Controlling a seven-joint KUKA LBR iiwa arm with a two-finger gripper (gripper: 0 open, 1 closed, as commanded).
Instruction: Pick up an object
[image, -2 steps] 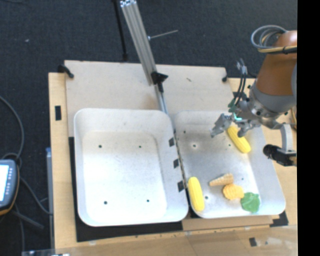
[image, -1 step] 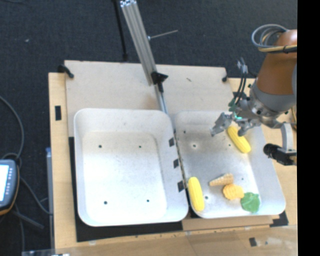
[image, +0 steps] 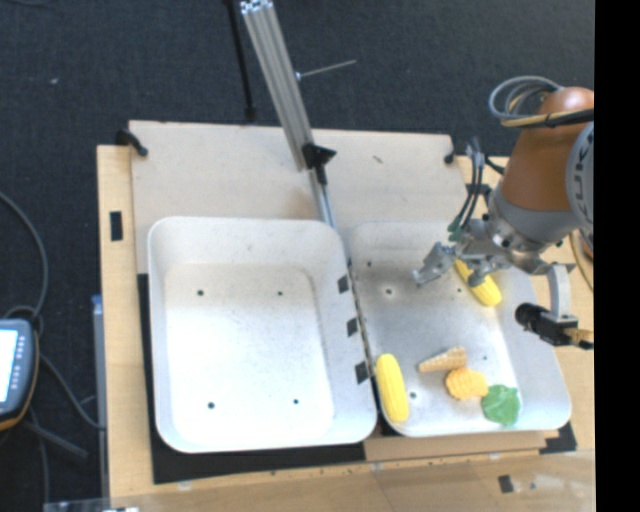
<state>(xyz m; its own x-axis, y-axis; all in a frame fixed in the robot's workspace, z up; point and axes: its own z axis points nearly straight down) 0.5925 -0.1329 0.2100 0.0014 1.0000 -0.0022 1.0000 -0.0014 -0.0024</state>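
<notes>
Hovering over the right bin (image: 400, 250), the gripper (image: 462, 262) is seen spread, a corn piece (image: 484, 289) just beside it.

One fixed overhead camera, slanted down over both bins (image: 250, 330), moderately distant.

I see the arm (image: 545, 165) cut off at the right, so most of it is out of my sight. The end effector (image: 462, 262) hangs over a small yellow piece (image: 483, 288) in the right bin (image: 540, 400), and part of that piece hides under it. I cannot tell if it touches the piece. At the left edge a small screen (image: 14, 368) is cut off. The metal pole (image: 283, 85) runs off the top.
</notes>
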